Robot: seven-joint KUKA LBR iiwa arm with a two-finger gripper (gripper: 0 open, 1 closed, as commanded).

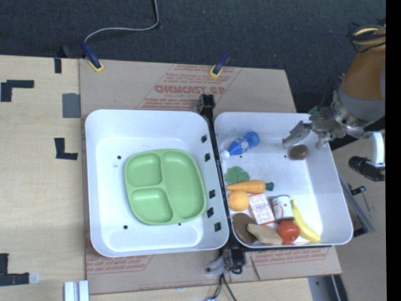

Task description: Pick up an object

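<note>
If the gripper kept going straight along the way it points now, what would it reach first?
The gripper points left and down over the right bin. A small brown object lies right under its tip, so it would likely meet that first; depth is hard to judge from above.

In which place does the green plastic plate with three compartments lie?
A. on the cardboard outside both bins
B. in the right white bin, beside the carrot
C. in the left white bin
C: the green plastic plate with three compartments lies flat in the left white bin.
</note>
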